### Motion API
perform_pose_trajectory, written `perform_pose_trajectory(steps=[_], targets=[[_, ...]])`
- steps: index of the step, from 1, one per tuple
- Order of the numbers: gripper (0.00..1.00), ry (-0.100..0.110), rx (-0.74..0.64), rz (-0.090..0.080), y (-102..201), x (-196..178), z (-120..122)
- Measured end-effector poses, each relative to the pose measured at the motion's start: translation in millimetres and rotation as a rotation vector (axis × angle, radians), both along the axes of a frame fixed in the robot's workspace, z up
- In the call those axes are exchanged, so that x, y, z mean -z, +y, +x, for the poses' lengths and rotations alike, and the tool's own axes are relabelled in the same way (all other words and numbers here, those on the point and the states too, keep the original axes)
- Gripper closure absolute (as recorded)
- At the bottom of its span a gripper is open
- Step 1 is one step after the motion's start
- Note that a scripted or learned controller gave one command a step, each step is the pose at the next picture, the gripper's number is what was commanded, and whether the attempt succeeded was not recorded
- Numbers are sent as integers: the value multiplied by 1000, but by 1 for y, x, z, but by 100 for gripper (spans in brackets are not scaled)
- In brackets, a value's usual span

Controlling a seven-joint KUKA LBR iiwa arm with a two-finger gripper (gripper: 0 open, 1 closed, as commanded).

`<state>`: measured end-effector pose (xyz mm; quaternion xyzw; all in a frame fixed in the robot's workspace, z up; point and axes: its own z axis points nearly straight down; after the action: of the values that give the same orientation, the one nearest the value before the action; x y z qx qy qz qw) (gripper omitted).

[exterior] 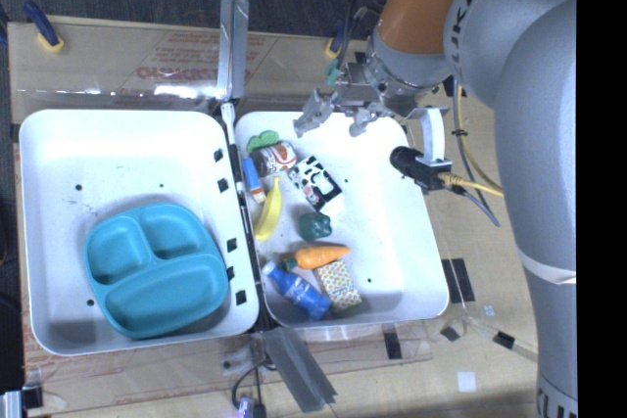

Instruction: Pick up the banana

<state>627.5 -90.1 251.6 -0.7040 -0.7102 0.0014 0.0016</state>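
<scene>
- the grey two-finger gripper hangs over the far edge of the right white bin, fingers spread apart with nothing between them
- the yellow curved banana lies along the left wall of that bin, well apart from the gripper, nearer and to the left
- just right of the banana: a black-and-white patterned toy and a dark teal lump
- an orange carrot sits nearer, with a blue bottle beside it
- left white bin holds a teal divided plastic tray
</scene>
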Motion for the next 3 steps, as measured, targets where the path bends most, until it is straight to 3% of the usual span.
perform_pose_trajectory(steps=[1,2,3], targets=[[0,1,177,-1,40,61,-85],[0,1,86,0,37,61,-114],[0,-1,-90,0,92,61,-53]])
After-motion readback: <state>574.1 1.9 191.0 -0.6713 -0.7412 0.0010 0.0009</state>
